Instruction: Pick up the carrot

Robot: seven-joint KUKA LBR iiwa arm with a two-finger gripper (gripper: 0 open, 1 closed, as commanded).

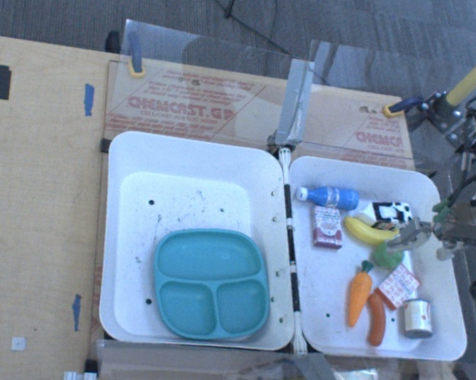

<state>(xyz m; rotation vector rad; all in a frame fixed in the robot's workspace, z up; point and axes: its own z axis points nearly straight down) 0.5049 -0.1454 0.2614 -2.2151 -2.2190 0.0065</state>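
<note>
Lying in the right bin (452, 343), the carrot (358, 294) points its orange tip toward the near wall and its green top toward the far side. It sits near the bin's middle, with nothing gripping it.

Just to its right lies a sausage (375, 318), roughly parallel and a little nearer the front wall; whether the 2 touch cannot be told. A red-and-white packet (398, 287) lies right of the carrot's top, and a silver can (417, 317) rests beside that packet, close to the right wall. A green lump (387, 256) sits just beyond the carrot's top.

Farther back, a banana (366, 231) lies across the bin, with a small red-and-white box (328, 225) to its left. A blue bottle (329, 196) lies on its side near the far wall, white cap pointing left. A black-and-white item (391, 213) lies right of the bottle.

The gripper (404, 239) reaches in from the right, over the banana's right end and the green lump, well above the carrot's top in the picture. How wide the claw stands cannot be told; the fingers blur into the clutter.

The left bin (137, 163) holds a teal tray (211, 282) with 3 compartments, set toward its near right corner.
</note>
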